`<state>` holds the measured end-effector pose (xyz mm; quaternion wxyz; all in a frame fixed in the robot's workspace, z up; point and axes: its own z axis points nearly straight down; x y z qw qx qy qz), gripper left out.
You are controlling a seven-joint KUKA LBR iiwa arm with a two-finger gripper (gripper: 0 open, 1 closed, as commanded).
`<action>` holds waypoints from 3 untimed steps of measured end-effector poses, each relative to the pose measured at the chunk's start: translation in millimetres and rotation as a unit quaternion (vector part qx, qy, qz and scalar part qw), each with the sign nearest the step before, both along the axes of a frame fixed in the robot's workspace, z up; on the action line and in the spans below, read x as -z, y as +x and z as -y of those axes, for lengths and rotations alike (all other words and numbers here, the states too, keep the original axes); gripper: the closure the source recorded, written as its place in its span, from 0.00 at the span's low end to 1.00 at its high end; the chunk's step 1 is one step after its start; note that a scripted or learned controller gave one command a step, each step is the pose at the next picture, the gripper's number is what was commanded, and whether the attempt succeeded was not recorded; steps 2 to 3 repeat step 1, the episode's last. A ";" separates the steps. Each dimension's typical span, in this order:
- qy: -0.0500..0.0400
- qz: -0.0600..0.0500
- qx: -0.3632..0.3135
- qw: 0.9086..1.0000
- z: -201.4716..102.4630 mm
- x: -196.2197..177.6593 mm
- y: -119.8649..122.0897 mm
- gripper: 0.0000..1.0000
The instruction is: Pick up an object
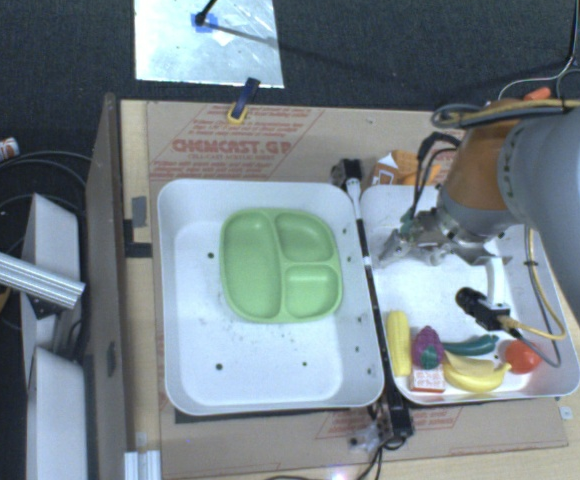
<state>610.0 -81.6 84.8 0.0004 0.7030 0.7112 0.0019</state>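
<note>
The arm (530, 168) is seen reaching over the right bin (440, 303), with its gripper (420, 238) lowered near the bin's far left corner; whether it is wide, narrow or holding anything cannot be told. Along the near edge of that bin a corn cob (398, 341), a purple toy (427, 346), a banana (475, 373), a green pepper (473, 346), a tomato (522, 356) and a small red box (427, 381) are gathered. A green divided plate (280, 265) is set in the left bin (195, 368).
</note>
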 end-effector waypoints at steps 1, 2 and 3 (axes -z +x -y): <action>-0.001 0.001 0.003 1.000 5.6 -11.0 -0.3 1.00; -0.001 0.001 0.003 1.000 5.6 -11.0 -0.3 1.00; -0.001 0.001 0.003 1.000 5.6 -11.0 -0.3 1.00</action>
